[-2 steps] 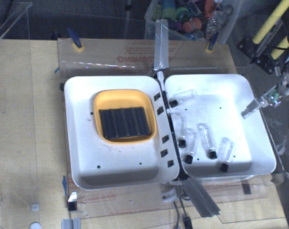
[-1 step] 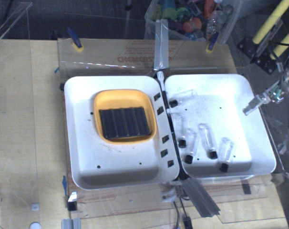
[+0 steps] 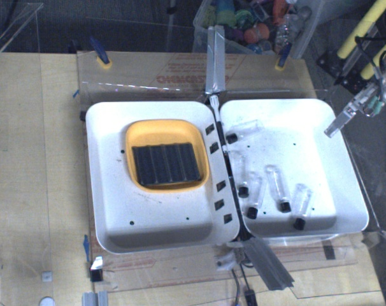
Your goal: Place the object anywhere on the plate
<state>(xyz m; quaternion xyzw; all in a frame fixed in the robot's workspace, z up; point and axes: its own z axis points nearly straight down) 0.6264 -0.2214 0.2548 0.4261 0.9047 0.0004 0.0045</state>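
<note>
Camera view: the pincer (image 3: 338, 125) hangs at the right bin's (image 3: 346, 171) far right edge, its state unclear. Clear vials (image 3: 277, 187) lie inside that bin; being transparent and round, they may roll away before reaching the yellow plate (image 3: 135, 136).

The right bin (image 3: 320, 116) is bare along its far and right edges, while clear vials (image 3: 277, 187) crowd its near half beside the divider (image 3: 220, 171). In the left bin (image 3: 104, 190), the yellow plate (image 3: 137, 136) carries a black ribbed block (image 3: 166, 163), leaving white floor around it.
</note>
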